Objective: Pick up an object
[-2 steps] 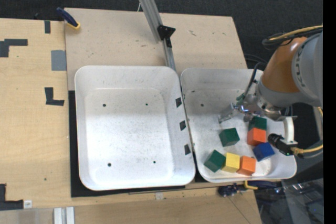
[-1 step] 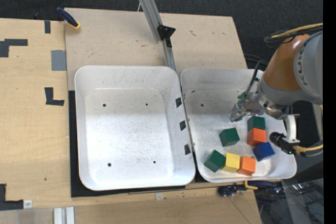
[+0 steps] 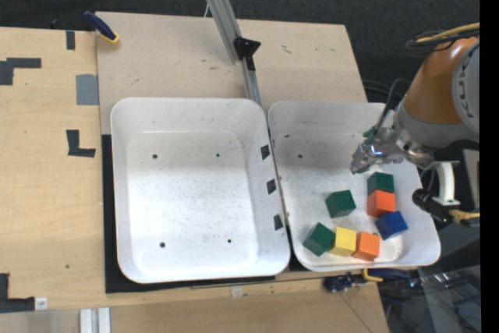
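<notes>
The tool hung low over the right-hand bin, at the frame's centre right, its metal tip pointing down and to the left above bare white floor. From where I stood I could not tell how it was set, and nothing showed in its grip.

The blocks lay below it, toward the lower right of the frame. Nearest was a dark green cube, just beside the tool's lower right, with an orange cube touching it from below and a blue cube next down. Another green cube sat alone, below the tool. Along the bin's lower rim ran a row: a green block, a yellow one and an orange one, side by side.

The left bin sat alongside on the bench.
</notes>
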